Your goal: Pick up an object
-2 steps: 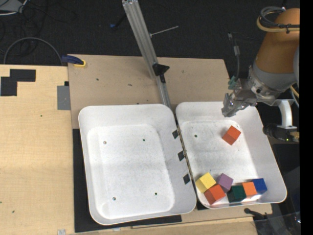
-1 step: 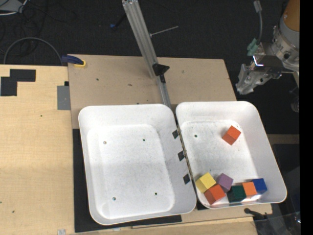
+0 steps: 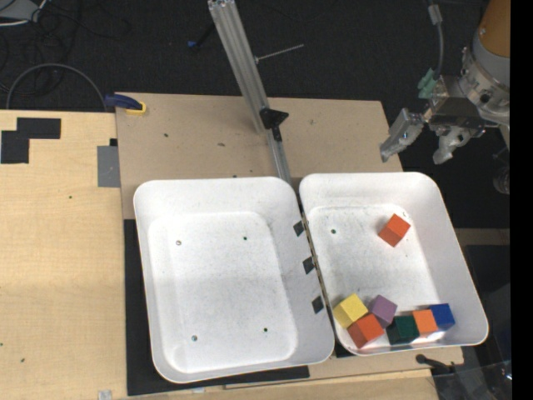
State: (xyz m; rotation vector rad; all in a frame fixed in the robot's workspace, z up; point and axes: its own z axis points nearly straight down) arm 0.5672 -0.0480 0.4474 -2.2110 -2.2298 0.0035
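1. Two shallow white bins side by side on the bench [image 3: 208, 132]: left bin [image 3: 218, 192], right bin [image 3: 456, 248].
2. Seven small blocks in the right bin, all resting on its floor.
3. Orange block [image 3: 395, 229] alone in the upper middle of that bin, tilted on a corner, well apart from the rest.
4. Clustered along the near edge of the right bin: yellow block [image 3: 351, 308], red block [image 3: 366, 330], purple block [image 3: 383, 308], green block [image 3: 403, 329], a second orange block [image 3: 426, 320], blue block [image 3: 442, 315]. Yellow and red touching; green, orange and blue packed in a row toward the near right corner.
5. Gripper [image 3: 426, 144] up beyond the far right corner of the right bin, above the bench edge, apart from every block.
6. Fingers [image 3: 400, 135] spread open, nothing between them.
7. Grey wrist and orange band [image 3: 497, 15] at the upper right, reaching in from that side.
8. Slanted aluminium rail [image 3: 246, 69] running from the top centre down to the gap between the bins.
9. Blue-and-yellow clamp [image 3: 127, 102] at the far left corner of the bench.
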